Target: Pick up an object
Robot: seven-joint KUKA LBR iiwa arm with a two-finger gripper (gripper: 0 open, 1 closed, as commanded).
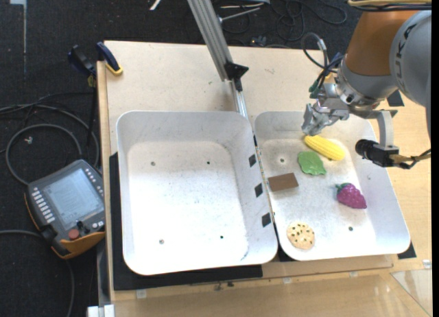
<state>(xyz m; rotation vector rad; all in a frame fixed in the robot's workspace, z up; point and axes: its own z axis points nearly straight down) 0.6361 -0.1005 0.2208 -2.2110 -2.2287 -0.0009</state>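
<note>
The right bin (384,237) holds a yellow corn cob (325,147), a green leafy piece (311,164), a brown flat block (282,183), a purple grape bunch (351,196) and a round cookie (300,235). My gripper (312,125) hangs over the far part of this bin, just left of and above the corn cob's far end. Nothing shows between its fingertips, and the view is too small to tell how they stand.
The left bin (137,137) lies beside the right one, sharing a middle wall with black clips. A slanted metal pole (209,27) rises from the bench behind the bins. A teach pendant (65,202) rests on the floor at left.
</note>
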